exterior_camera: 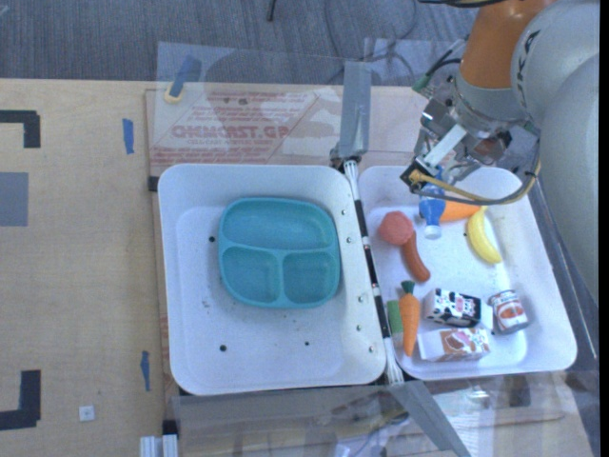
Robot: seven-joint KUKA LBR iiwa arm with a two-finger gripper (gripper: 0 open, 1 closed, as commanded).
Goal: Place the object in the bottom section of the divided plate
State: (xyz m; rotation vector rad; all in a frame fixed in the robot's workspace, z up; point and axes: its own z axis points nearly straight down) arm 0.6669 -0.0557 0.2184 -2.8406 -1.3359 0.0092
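Gripper (425, 174) state I could not tell from my feed; it hung low over the far end of the right bin (547, 255), with the orange-banded wrist above it. Which object the task meant was not clear to me; nothing was visibly held. Just beneath the gripper sat a small blue bottle-like piece (433, 209) touching an orange wedge-shaped thing (461, 211), and I judged one of those the likeliest pick. A little nearer the camera from the gripper lay a red drumstick-like toy (402, 238) and, to the other side, a banana (484, 238). Further on were a carrot (409, 318), a cow-patterned carton (452, 307), a small can (508, 312) and a flat box (455, 345). The divided plate (280, 252), teal, sat in the left bin (190, 350), well apart from the gripper across the bins' shared rim, its two small compartments toward the camera. My worry was the crowding under the gripper: closing there could nudge the blue piece and the orange one together, catch both, or pinch an edge so the item slipped out during the carry over the rim. A late release might also land it in the wrong compartment.
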